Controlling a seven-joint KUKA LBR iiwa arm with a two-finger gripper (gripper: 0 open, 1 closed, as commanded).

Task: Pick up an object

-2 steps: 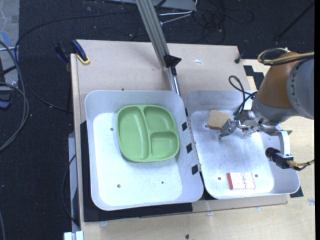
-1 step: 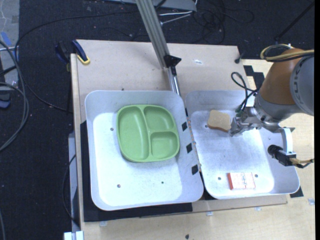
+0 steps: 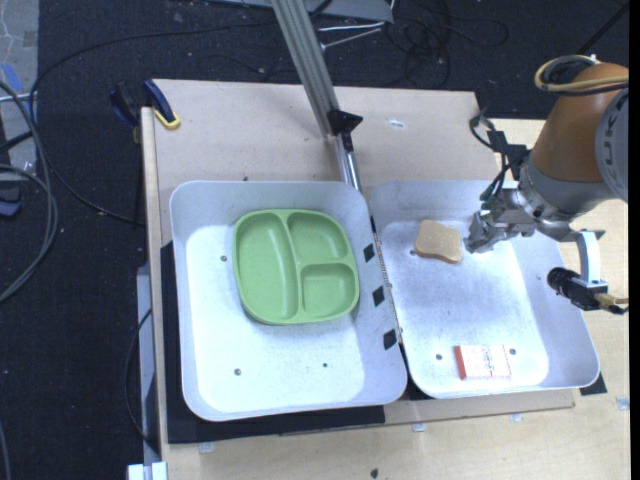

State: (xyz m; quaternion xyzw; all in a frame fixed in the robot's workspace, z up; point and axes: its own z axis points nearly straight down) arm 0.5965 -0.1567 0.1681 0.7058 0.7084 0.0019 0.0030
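Note:
A tan, bread-like piece [image 3: 439,240] lies in the upper left part of the right bin [image 3: 540,308]. My gripper [image 3: 477,238] hangs low just to its right, close to or touching its edge; nothing shows between the fingers. A small red and white packet [image 3: 485,361] lies flat near the right bin's front wall. A green divided plate [image 3: 297,265] with three compartments rests in the left bin [image 3: 200,298].
The grey and orange arm [image 3: 580,158] reaches in over the right bin's far right corner. A slanted metal pole [image 3: 310,58] rises behind the bins, ending at a black clamp at their junction. Black clips sit along the seam between the bins.

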